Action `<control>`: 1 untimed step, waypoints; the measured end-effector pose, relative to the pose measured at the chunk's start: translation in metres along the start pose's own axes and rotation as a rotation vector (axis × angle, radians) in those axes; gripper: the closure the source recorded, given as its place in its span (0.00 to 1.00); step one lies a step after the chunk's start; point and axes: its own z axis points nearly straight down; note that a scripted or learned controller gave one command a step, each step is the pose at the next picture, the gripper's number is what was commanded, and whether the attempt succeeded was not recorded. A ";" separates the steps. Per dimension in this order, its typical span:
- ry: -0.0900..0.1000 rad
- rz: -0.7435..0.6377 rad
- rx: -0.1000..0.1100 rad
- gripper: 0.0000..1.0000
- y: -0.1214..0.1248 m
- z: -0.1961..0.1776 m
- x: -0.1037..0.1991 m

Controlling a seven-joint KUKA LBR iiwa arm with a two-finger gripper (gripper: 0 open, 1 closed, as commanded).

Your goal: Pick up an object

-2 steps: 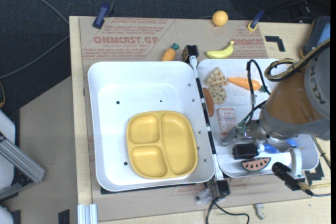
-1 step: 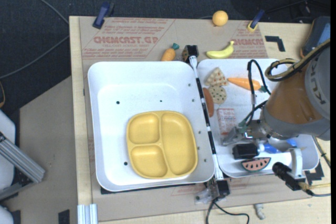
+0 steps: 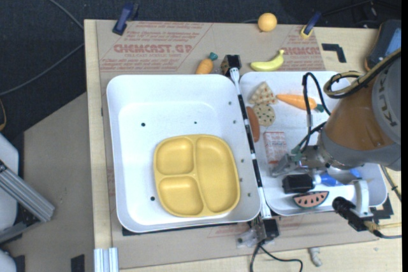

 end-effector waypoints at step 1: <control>0.000 0.000 0.000 0.00 0.000 0.000 -0.001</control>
